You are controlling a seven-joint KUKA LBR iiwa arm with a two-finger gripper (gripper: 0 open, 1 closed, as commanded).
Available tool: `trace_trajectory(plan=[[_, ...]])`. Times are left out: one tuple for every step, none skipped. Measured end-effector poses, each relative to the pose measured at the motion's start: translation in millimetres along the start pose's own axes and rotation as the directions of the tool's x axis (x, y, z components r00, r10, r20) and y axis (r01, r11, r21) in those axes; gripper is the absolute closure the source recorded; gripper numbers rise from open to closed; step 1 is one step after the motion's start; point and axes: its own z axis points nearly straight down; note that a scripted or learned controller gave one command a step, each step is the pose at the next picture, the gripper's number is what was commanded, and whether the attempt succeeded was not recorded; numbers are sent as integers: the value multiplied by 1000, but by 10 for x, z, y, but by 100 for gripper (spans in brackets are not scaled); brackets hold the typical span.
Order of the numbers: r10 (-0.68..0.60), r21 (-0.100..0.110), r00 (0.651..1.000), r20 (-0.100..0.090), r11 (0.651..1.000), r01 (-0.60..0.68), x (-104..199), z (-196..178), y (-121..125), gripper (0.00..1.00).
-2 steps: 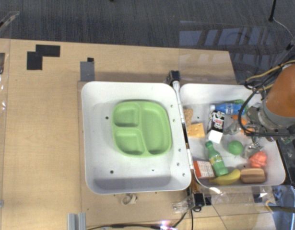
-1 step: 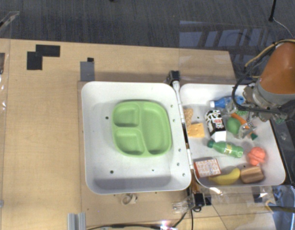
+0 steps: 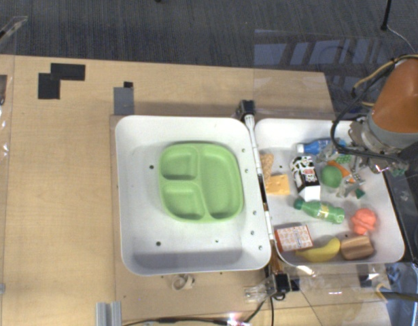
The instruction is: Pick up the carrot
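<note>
The gripper (image 3: 344, 170) hangs low over the carrot (image 3: 339, 172) in the right bin (image 3: 396, 212), placed for a grasp; jaws' state I cannot tell

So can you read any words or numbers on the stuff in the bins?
No, none are clear enough to read.
Red box: printed squares, too blurred.
Black-and-white carton: cow-like pattern, no clear letters.
Green bottle: label too small.
Blue bottle: label too small.
</note>
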Motion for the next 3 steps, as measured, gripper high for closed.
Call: trace_trajectory(plan=[[-127,1,992,-8,992,127,-137,103,-85,0],[-406,6,914,2,914,406,-123,90,-72,0],[-605,-22,796,-11,796,605,-437,157,-183,0]])
